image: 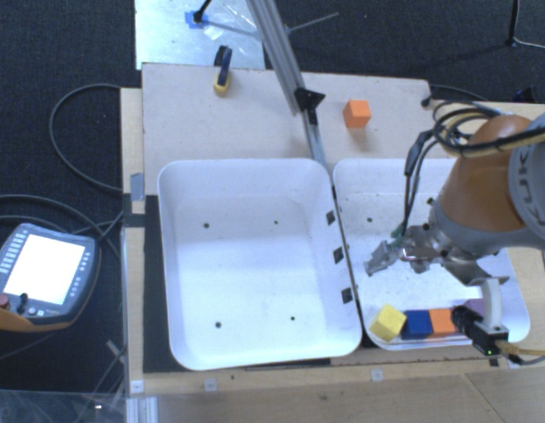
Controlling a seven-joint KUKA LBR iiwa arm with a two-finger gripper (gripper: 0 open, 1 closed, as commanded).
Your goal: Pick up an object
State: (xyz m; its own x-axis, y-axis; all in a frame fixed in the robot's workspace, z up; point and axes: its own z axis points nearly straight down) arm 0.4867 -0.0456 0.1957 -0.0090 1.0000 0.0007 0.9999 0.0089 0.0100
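Three blocks sit in a row at the near rim of the right bin (pixel 356 192): yellow block (pixel 387 322) at the row's left end, blue block (pixel 419 323) touching it, orange block (pixel 441 322) next, with something purple (pixel 470 311) just past that, partly hidden by my arm. My gripper (pixel 383 257) hangs over the right bin's floor, above the yellow block and apart from it; can't tell whether the fingers are spread or closed, nothing seen between them. Left bin (pixel 180 236) sits beside the right bin, walls touching. Behind the right bin, on the bench (pixel 254 113), one orange cube (pixel 357 113). Far left of both bins, a pendant (pixel 39 274).
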